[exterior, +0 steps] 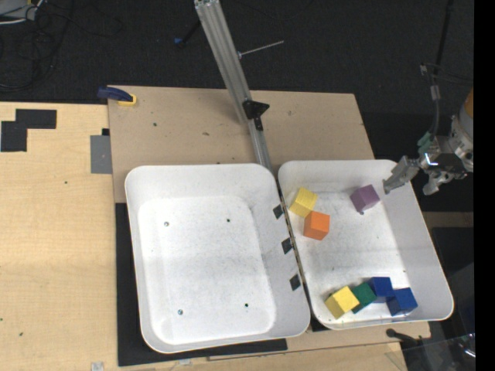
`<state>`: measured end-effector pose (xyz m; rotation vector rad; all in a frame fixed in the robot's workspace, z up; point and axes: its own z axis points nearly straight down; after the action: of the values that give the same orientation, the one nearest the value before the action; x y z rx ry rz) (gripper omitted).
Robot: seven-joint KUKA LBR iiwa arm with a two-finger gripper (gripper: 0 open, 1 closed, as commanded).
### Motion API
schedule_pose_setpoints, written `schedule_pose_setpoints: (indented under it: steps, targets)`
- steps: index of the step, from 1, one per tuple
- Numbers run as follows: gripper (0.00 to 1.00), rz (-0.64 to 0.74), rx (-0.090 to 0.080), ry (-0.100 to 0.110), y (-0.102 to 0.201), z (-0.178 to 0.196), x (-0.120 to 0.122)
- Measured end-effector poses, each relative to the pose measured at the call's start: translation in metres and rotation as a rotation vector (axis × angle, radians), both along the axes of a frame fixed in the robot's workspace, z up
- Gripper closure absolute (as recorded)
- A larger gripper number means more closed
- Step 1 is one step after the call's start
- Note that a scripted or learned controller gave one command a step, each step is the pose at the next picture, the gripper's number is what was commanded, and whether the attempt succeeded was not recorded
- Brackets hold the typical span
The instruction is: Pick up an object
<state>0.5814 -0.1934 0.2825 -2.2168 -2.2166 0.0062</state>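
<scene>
You get even, bright overhead light on the two white bins (pixel 209 178), with the left one near glare on its floor and a soft grey shadow along its left inner wall. The surface (pixel 54 207) reads clear and warm. Beyond it the background falls dark, and the pincer (pixel 418 172) looks slightly soft and grainy.

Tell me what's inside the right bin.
The right bin holds a purple block, yellow block, orange block, and a clustered yellow, green and two blue blocks; nothing looks covered.
</scene>
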Motion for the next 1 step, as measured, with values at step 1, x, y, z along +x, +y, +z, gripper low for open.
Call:
schedule_pose_setpoints:
  steps: [1]
  targets:
    - [0.0, 0.001, -0.001, -0.005, 0.0001, 0.0028, 0.0007]
